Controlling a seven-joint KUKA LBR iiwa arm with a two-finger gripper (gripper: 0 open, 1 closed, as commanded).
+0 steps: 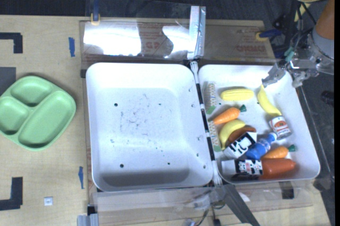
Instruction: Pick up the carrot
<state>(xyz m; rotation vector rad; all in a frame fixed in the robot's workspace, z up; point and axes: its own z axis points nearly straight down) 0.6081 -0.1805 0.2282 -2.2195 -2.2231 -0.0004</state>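
Note:
An orange carrot with a green stem end lies in the right bin, near its left wall, pointing up and right. A second, smaller carrot-like orange piece with a green tip lies near the front right. My gripper hangs over the bin's back right corner, above and to the right of the carrot and well apart from it. Its fingers stand open with nothing between them.
Around the carrot lie a yellow corn cob, two bananas, a small can, a blue bottle, a black-and-white carton and a red sausage. The left bin adjoins. A green divided plate sits far left.

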